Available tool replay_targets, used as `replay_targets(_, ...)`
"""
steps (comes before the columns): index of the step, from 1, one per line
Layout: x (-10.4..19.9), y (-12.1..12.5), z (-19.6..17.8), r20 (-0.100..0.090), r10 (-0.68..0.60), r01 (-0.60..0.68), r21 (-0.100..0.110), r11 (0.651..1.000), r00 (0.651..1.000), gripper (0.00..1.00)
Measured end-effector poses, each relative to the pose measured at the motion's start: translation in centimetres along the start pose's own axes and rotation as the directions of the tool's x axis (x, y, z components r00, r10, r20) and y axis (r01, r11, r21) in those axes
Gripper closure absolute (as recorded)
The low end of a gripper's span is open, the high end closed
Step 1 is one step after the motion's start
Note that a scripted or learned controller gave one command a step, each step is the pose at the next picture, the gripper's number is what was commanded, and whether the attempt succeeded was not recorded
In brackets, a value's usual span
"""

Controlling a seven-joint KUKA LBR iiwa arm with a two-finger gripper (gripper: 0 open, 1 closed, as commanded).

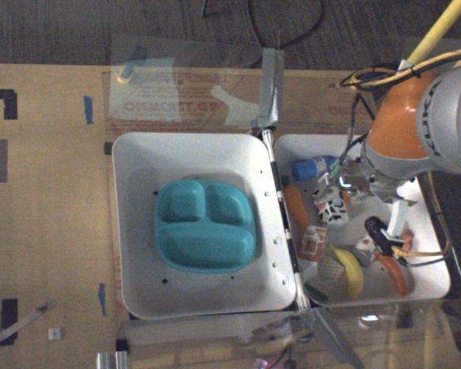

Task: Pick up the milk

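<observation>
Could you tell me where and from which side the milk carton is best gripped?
Probably from straight above, closing across the milk carton's narrow body. It lies among the blue bottle, the carrot and the small box, so side approaches look crowded. The gripper sits just above it.

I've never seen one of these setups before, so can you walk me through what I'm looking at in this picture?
This is a single camera above a workbench, looking down at a slant. The grey machine with the orange band is a robot arm reaching in from the right; its job is to pick up the milk. Two shallow white bins sit side by side. The left bin holds a teal divided plate. The right bin holds a jumble of toy food: a black-and-white milk carton, a banana, a carrot and a blue item. The arm's wrist hangs over the right bin; I can't tell if it holds anything.
</observation>
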State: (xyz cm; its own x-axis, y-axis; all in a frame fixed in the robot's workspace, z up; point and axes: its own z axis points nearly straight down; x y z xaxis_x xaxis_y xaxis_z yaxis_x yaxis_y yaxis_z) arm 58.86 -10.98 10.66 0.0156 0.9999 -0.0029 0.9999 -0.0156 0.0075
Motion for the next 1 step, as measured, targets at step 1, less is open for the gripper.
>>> replay_targets(1,7.61,-0.09,-7.85,-0.003,-0.091,0.091,0.006,0.996,0.996,1.0)
